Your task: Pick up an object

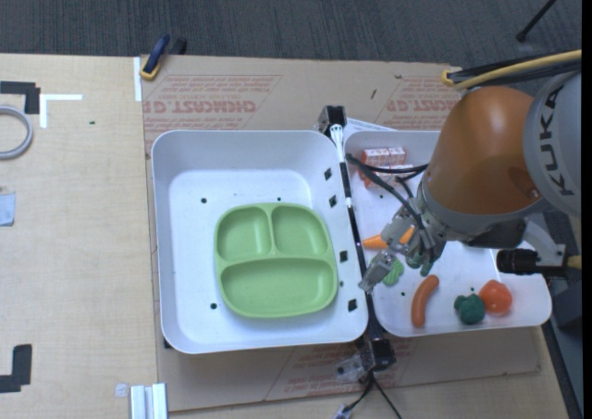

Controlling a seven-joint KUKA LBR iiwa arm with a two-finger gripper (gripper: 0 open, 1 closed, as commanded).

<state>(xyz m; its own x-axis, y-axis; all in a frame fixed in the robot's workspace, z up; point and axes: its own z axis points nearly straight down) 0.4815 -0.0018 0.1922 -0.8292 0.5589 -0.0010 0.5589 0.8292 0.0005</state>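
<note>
My claw [396,258] hangs low over the left part of the right-hand shallow white bin [518,314], close to the wall it shares with the left-hand white bin [176,241], where a light green plastic plate with three compartments [275,260] lies flat. Whether my claw is open or closed I cannot tell; the wrist and cables crowd the view there, and I see nothing plainly held. A small green piece [394,272] sits right at the claw, and a slim orange carrot-like toy [373,242] pokes out just beside it, its long axis running roughly left to right. Nearby in the same bin lies a reddish-orange toy sausage [423,300], its long axis steep, upper end leaning toward the right. Further right rest a dark green toy vegetable [470,308] and a round orange-red toy fruit [497,296], touching or nearly so. By my reckoning the pick is not yet done: the approach looks made, while the grasp and the lift off the tabletop bin remain.
</note>
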